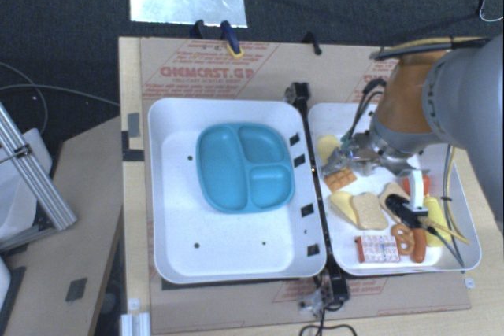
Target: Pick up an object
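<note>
Arm: grey with an orange band, reaching in from the right edge of the surface [134, 193] over the right bin [472, 248].
Fingers: the gripper [340, 161] sits low near the right bin's left wall, above the waffle piece [340, 180]; whether it is wide, narrow or holding anything, I cannot tell.
Task's things: toy foods crowd the right bin, among them a bread slice [368, 210], cheese wedge [343, 205], pretzel [402, 234], sausage [418, 245], banana [438, 218] and a red-and-white packet [380, 249] at the near edge.
Left bin [173, 248]: a blue divided plate [244, 168] lies near its middle.
</note>
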